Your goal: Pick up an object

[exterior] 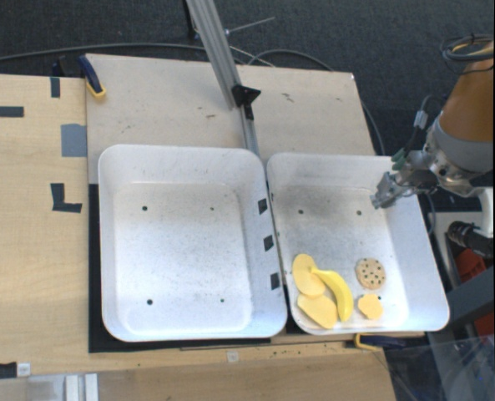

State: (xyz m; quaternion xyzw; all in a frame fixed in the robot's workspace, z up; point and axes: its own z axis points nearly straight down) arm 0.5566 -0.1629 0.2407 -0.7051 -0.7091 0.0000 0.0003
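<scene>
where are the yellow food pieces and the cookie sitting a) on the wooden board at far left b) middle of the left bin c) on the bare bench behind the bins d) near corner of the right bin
d: the banana, the other yellow pieces and the cookie lie clustered in the near corner of the right bin, while the gripper is at that bin's far right edge.

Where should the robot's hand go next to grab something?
Probably toward the near corner of the right-hand white bin. The gripper hangs at that bin's far right side, while the curved yellow banana, the round brown speckled cookie and the flat yellow pieces all lie there.
</scene>
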